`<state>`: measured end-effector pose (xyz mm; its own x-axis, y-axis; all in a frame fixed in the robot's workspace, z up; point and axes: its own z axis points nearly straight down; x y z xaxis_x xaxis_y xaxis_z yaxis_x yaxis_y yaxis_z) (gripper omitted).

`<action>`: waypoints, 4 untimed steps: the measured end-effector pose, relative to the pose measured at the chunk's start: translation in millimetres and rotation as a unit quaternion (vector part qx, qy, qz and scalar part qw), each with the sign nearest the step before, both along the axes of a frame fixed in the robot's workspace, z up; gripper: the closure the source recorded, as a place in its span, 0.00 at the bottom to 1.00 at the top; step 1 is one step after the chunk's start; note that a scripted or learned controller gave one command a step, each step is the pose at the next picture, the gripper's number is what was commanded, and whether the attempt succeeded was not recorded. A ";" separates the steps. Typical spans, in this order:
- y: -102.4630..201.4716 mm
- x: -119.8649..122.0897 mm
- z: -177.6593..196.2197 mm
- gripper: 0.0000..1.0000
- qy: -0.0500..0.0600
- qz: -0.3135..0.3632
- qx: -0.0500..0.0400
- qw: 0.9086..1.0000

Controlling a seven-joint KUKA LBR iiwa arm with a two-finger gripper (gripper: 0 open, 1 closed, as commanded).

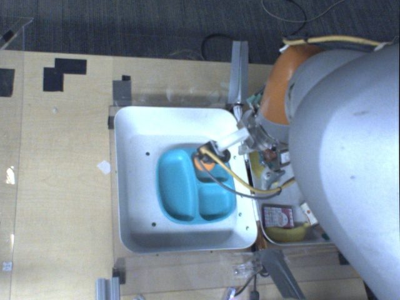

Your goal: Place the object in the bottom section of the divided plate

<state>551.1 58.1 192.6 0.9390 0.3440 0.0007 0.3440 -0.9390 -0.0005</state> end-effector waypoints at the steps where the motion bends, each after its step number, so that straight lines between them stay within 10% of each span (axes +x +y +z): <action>1: 0.9 0.9 10.4 1.00 -0.001 0.004 0.000 1.000; 2: -12.8 3.5 -8.2 1.00 0.000 0.058 0.000 0.998; 3: 94.4 -16.7 55.3 1.00 -0.001 0.134 0.000 0.991; 4: 152.9 -63.8 -22.3 1.00 -0.001 0.038 0.001 0.999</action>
<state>487.3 211.1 170.3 0.9100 0.4146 0.0022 0.4146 -0.9100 -0.0015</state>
